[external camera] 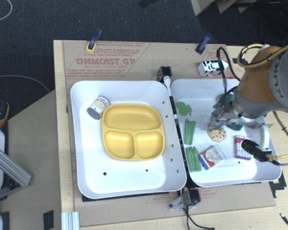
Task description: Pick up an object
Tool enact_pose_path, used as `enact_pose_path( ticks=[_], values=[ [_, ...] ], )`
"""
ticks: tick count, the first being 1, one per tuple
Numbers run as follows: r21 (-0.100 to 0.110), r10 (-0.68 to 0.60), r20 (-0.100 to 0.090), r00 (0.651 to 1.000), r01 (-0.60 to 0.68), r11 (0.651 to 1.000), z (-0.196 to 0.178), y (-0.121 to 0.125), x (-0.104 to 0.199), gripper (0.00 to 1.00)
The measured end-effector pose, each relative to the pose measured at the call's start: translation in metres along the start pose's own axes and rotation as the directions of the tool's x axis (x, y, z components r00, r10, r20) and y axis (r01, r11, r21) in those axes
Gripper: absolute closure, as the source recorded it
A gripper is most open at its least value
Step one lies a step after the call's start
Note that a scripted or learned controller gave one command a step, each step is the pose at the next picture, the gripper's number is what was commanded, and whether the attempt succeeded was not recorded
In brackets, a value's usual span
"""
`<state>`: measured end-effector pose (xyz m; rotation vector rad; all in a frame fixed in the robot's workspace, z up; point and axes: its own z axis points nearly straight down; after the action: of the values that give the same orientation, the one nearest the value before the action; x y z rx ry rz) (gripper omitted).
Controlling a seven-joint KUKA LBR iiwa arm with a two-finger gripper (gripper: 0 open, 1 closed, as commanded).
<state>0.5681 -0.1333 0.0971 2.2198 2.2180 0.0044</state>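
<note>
Bench (110, 56): a brown board printed with red lettering, carrying two shallow white bins side by side.

Left bin (86, 143): holds a yellow divided plate (133, 131) with three compartments, lying flat near the bin's centre. Just beside the plate's upper left corner lies a small can (98, 106) on its side, its grey end facing lower left.

Right bin (201, 92): holds the smaller objects and receives the arm.

Arm (264, 87): grey, with an orange band above the wrist, entering from the right and bending down over the upper right part of the right bin.

Gripper (218, 123): pointed down into the right bin, at the bin's middle; whether its fingers are spread or closed cannot be told from this angle.

Objects in the right bin, largest first: a green ridged block (193, 158) near the bin's lower left; a green bar (189, 131) just above it; a red and white packet (240, 146) to the lower right of the gripper; a small white, red and blue packet (211, 156) just right of the ridged block; a green leaf-shaped piece (183, 109) at upper left; a round tan cookie (217, 134).

The cookie lies directly below the gripper's tip, very near it; contact cannot be confirmed.
</note>
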Motion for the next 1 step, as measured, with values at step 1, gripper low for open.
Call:
enact_pose_path(
  ticks=[1],
  values=[
    [0.001, -0.002, 0.001, 1.000, 0.002, 1.000, -0.0449, 0.0011, 0.0073, 1.00]
  ],
)
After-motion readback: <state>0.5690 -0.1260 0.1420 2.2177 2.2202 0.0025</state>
